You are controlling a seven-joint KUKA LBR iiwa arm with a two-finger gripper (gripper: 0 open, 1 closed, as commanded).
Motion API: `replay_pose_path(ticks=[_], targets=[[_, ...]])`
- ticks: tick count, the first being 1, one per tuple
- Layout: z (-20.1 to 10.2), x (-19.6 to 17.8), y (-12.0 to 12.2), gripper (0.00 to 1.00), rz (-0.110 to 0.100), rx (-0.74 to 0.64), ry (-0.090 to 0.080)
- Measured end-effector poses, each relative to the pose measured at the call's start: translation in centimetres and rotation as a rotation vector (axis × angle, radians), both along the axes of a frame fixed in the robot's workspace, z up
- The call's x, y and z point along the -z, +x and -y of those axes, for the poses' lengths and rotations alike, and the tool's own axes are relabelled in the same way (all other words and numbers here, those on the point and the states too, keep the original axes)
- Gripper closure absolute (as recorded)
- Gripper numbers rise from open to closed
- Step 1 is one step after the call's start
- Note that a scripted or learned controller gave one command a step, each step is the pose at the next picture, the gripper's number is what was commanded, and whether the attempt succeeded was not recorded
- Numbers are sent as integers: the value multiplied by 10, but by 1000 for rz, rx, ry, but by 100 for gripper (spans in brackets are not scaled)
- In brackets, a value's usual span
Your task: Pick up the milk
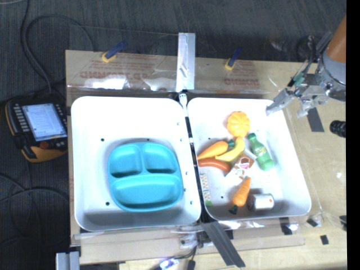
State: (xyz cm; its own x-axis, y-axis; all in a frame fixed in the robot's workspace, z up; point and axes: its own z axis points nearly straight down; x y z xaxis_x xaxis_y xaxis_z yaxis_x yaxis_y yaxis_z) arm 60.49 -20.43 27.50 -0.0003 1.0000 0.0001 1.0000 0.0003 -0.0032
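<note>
The claw (292,101) hangs above the upper right corner of the right bin (292,151), its two fingers spread wide with nothing between them. The milk (242,164), a small carton, lies near the middle of that bin, touching the banana (235,149) and just beside the green bottle (260,151), with an orange fruit (238,122) above and a carrot (242,191) and a grey can (261,201) below. The left bin (90,151) on the worktop (140,69) carries a blue divided tray (146,176).
</note>
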Motion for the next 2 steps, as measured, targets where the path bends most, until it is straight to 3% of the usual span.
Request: replay_pose_path(ticks=[1,2], targets=[[18,-1,59,0,1,10,-3],[-52,87,20,0,-1,293,0]])
